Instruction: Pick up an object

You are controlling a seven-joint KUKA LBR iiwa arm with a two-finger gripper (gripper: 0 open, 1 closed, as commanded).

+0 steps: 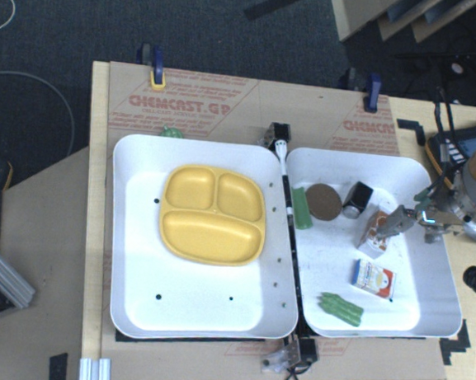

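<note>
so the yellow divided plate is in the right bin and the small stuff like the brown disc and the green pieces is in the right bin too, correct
Not quite. The camera view shows the yellow divided plate in the left bin, not the right one. The rest holds: the brown disc and the green pieces lie in the right bin, where the gripper reaches in.

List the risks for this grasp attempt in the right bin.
1. The gripper hangs over a small packet near the bin wall; it may push it aside.
2. A small box lies just below; a descent slightly off could nudge it instead.
</note>
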